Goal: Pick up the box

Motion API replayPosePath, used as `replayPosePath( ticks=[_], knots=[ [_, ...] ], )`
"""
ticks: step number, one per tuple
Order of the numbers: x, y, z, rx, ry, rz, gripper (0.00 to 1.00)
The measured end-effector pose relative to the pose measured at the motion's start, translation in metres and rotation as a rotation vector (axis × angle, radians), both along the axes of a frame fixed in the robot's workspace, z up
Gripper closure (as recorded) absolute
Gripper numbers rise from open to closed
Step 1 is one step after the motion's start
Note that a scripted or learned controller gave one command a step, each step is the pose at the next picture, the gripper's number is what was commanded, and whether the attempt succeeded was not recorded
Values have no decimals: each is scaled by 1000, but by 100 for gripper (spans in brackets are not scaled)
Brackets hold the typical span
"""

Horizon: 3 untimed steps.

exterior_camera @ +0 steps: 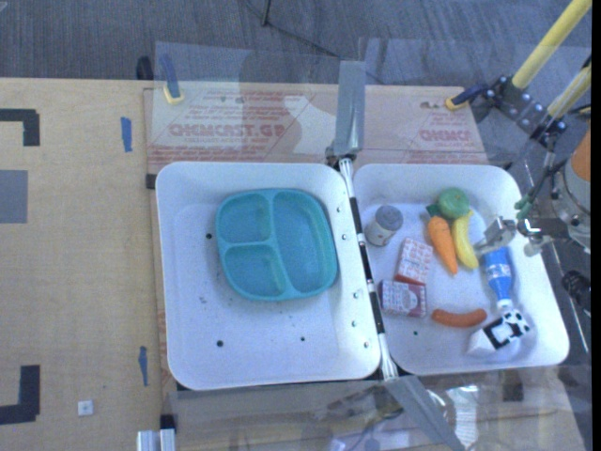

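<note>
The small red-and-white carton box (405,298) lies near the middle of the right white bin (549,350), left of and nearer than the gripper (528,225), whose opening cannot be told. The left white bin (178,346) holds a teal divided plastic plate (277,243).

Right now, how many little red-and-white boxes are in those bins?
2, both in the right bin. The upper box lies just left of the carrot; the lower box sits right below it, left of the sausage. None looks hidden.
</note>
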<state>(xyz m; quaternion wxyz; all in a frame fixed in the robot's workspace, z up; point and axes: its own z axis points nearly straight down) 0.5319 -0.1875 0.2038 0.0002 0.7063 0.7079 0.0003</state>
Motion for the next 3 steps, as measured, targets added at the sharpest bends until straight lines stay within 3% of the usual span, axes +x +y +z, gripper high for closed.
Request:
replayPosePath(
  ticks=[1,2,3],
  knots=[
    [16,50,-104,-5,-15,141,0],
    [47,92,-113,-2,-13,-159,0],
    [-16,91,-113,0,-13,-243,0]
  ],
)
